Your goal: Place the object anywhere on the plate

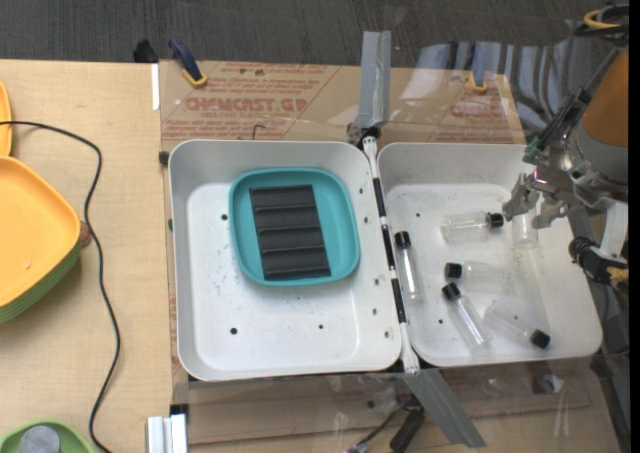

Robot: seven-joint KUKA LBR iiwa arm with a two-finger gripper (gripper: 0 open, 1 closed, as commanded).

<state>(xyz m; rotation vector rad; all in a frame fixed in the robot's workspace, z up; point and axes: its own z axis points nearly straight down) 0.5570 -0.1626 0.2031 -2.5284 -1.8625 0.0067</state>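
A teal plate (345, 231) with a black ridged insert lies in the left bin (200, 271). Several clear tubes with black caps lie scattered in the right bin (425, 336): one (465, 230) near the back, one (407, 266) along the left wall, one (466, 319) in the middle, one (515, 325) at the front right. My gripper (531, 209) hangs over the right bin's far right side, just right of the back tube. It is open, and I see nothing between its fingers.
A loose black cap (453, 269) sits mid-bin. Cardboard (260, 101) lies behind the bins. Yellow plates (30, 231) and a black cable (95, 241) rest on the wooden bench to the left. A metal divider (385, 231) separates the bins.
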